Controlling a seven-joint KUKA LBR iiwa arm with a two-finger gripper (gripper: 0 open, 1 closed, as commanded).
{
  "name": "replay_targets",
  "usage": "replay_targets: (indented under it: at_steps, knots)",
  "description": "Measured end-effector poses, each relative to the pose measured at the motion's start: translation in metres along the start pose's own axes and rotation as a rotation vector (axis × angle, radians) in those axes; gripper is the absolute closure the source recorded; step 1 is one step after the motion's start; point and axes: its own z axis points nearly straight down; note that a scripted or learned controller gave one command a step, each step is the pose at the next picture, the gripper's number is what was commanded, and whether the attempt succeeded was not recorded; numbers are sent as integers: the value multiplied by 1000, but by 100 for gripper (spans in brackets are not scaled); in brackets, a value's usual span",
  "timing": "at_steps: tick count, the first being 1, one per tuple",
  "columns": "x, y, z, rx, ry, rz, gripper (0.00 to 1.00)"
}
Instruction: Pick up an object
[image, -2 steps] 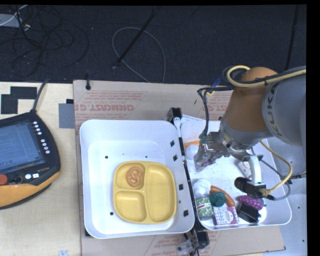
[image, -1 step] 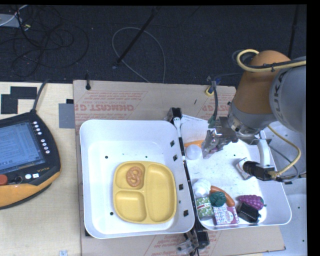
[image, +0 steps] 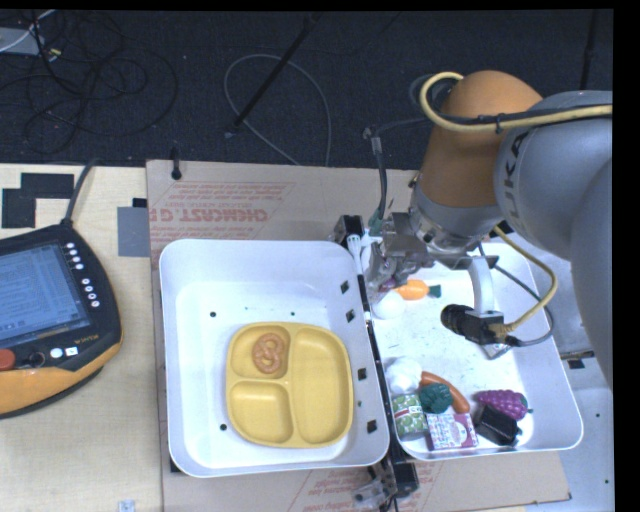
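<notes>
Counting from the left: two white bins side by side on the desk (image: 80, 430) — left bin (image: 190, 290) and right bin (image: 560, 400). Holding one yellow divided tray (image: 290, 385) in the left bin, three compartments, with one small brown pretzel-like piece (image: 268, 352) in the upper-left compartment. Crowding the near end of the right bin: one orange carrot-like toy (image: 452, 392), one dark teal lump (image: 435, 399) touching it, one purple grape bunch (image: 503, 403), one black block (image: 496, 426) just below the grapes, one green-and-white carton (image: 407, 412), one pink-and-green packet (image: 450, 431). Lying farther back in the same bin — one small orange toy with a green tip (image: 413, 291), and one white rounded piece (image: 390, 307) just beside it, near the divider between bins.

Hanging over the far left corner of the right bin: one grey arm (image: 560, 160) with its orange band (image: 480, 100), gripper (image: 385, 268) low, just above and left of the small orange toy. Cannot tell how far the fingers stand apart — lost among dark hardware and cables. Cannot tell either whether touching anything.

Resting on the desk at far left: one teach pendant (image: 50, 310), screen lit.
</notes>
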Motion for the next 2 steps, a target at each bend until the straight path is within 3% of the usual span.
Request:
replay_targets:
  at_steps: [1,2]
  knots:
    - [2,18,29,0,-1,2,100]
    - [-24,31,33,0,-1,2,100]
